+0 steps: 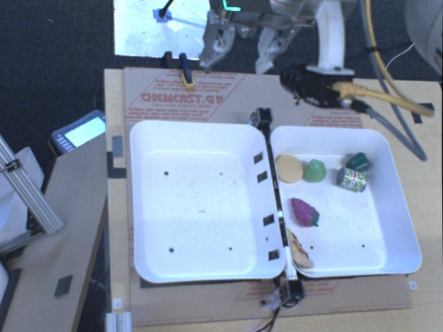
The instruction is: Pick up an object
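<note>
My gripper [239,54] hangs high at the top of the view, above the back edge of the bench and behind both bins. Its two fingers stand apart with nothing between them. The right bin [394,206] holds a tan round piece [289,169], a light green piece [315,171], a dark green piece [358,161], a small can [351,179], a purple piece with a green tip [304,211] and a yellowish piece [299,252] against the divider.
The left bin [201,206] sits beside the right one. A yellow and black clamp [185,71] stands at the bench's back edge. Yellow and grey cables [387,99] run across the back right. A grey device [79,133] lies at the left.
</note>
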